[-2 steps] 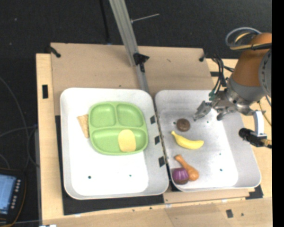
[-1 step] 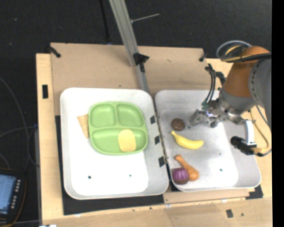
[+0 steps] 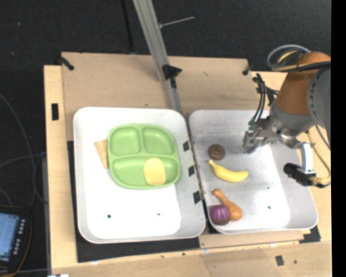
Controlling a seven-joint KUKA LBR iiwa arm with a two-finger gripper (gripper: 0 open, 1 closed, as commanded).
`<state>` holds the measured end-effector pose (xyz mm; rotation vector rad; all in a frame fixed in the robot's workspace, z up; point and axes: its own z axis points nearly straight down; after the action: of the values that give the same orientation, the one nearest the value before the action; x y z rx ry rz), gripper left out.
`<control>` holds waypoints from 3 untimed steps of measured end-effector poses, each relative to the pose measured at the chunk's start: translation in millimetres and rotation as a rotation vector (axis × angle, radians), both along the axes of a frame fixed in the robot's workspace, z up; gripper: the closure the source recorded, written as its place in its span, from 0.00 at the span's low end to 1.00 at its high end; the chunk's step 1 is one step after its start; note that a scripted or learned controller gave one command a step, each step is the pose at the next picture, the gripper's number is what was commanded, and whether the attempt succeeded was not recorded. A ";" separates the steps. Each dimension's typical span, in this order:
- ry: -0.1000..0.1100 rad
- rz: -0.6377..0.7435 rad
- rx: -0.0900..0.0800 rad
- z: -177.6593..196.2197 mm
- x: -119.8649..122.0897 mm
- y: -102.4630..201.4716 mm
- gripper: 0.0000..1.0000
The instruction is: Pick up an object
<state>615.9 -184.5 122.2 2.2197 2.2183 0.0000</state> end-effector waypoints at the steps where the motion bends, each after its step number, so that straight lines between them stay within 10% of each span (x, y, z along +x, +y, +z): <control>1: -0.003 -0.001 0.000 44.3 0.0 -4.3 1.00; 2: -0.006 0.004 -0.001 100.9 11.7 -6.1 1.00; 3: 0.003 0.003 0.000 81.7 11.9 -7.6 1.00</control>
<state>627.8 -192.1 203.8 2.2179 2.2227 -0.0033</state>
